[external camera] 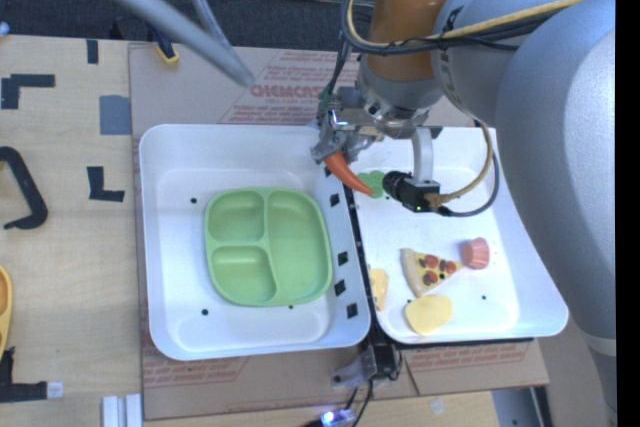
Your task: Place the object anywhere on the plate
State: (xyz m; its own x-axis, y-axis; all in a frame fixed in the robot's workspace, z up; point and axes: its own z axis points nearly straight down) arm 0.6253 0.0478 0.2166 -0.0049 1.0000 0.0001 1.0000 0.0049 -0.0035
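A green divided plate [268, 246] lies in the left white bin [170, 177]. My gripper [338, 155] hangs over the wall between the two bins, just up and right of the plate. It is shut on a toy carrot [350, 174], orange with a green top, which slants down to the right from the fingers. The carrot hangs above the divider, clear of the plate's upper right corner.
The right bin [520, 265] holds a toy pizza slice [428, 269], a pink cupcake-like toy [476, 253], a yellow round piece [428, 315] and a small yellow piece [378, 288] by the divider. The arm's cables and a black fitting [410, 190] hang over the right bin.
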